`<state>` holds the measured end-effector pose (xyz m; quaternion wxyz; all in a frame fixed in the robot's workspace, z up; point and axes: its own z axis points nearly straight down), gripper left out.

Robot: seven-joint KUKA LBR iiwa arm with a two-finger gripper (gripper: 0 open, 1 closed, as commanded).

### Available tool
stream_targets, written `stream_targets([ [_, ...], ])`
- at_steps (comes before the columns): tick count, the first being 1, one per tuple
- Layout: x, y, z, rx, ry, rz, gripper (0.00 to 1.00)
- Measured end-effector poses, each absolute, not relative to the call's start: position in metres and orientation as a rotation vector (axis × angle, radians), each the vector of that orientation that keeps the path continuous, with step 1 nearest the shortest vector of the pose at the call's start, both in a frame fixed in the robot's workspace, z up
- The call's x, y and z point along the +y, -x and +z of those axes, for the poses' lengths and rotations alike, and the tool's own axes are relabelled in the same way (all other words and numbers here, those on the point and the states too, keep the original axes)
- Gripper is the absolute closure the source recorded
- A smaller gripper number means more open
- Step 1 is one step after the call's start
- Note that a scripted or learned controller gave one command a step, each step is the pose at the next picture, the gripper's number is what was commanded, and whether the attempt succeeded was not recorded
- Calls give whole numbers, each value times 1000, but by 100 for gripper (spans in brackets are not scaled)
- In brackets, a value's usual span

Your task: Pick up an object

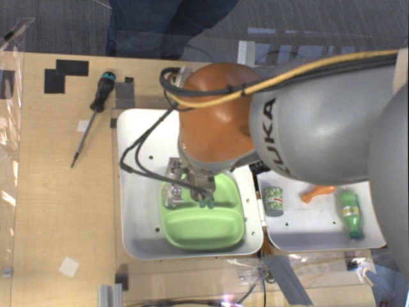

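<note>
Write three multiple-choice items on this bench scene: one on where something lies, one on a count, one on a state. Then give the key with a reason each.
1. Where does the black-handled screwdriver lie?
A. On the wooden bench left of the bins
B. In the right white bin
C. On the green container

2. How many things lie in the right shallow white bin?
A. One
B. Three
C. Five

3. How does the small green-labelled can stand?
A. Crushed flat
B. Upright
C. Held by the gripper

Key: 1 A, it rests on bare wood beside the left shallow white bin. 2 B, the can, an orange carrot-like piece and a green plastic bottle. 3 B, its round top faces up, apart from the gripper, which is over the light green rounded plastic container.
</note>
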<state>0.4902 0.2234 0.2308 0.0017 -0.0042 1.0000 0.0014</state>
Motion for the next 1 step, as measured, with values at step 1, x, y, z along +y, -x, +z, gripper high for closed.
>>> stream_targets([
  [1, 233, -501, 211, 3037, 774, 4, 100],
])
